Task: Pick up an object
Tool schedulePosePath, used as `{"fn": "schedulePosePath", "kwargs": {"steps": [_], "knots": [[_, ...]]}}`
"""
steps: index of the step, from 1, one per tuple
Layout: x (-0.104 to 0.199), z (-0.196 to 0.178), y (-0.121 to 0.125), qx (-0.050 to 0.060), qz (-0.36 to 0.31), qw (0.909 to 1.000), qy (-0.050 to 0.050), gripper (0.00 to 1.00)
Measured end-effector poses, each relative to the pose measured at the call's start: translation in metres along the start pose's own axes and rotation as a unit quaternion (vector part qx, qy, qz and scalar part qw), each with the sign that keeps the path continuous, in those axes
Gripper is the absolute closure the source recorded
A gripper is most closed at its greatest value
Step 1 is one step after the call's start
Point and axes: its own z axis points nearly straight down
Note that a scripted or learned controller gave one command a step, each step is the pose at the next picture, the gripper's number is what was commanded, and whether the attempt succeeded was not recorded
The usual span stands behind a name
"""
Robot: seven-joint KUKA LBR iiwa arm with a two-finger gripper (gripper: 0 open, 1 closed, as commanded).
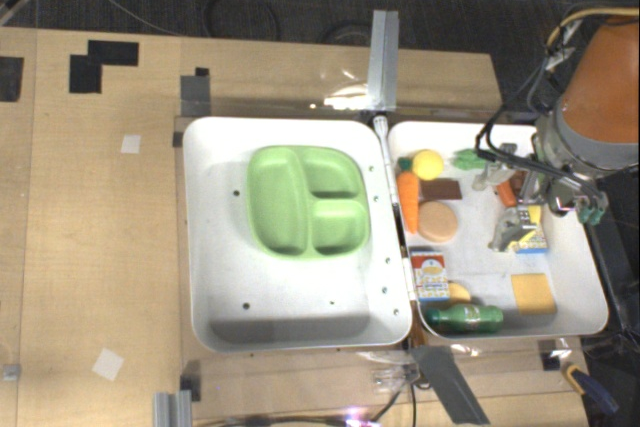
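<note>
My gripper [510, 227] hangs low over the right bin [590, 310], in its upper right part, at the end of the grey and orange arm [600, 105]. Right beside it lies a small blue and yellow packet [533, 240], partly covered by it. An orange-red item [510, 190] shows just above. In the same bin lie a yellow lemon [428, 164], an orange carrot [408, 200], a brown bar [443, 189], a round tan bun [438, 221], a red and white box [430, 276], a green bottle [466, 318] and a yellow block [533, 293].
The left bin [215, 295] holds a green divided tray [305, 200]. A metal post [383, 60] stands behind the gap between the bins. A green leafy piece [466, 158] lies at the right bin's back. Cables hang beside the wrist.
</note>
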Motion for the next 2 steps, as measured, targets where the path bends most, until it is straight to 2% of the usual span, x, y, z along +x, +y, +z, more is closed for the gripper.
{"fn": "schedulePosePath", "kwargs": {"steps": [1, 2], "knots": [[0.008, 0.096, -0.036, -0.001, -0.070, 0.9976, 0.003, 0.00], [0.023, 0.167, -0.068, 0.001, -0.111, 0.9938, -0.004, 0.00]]}}
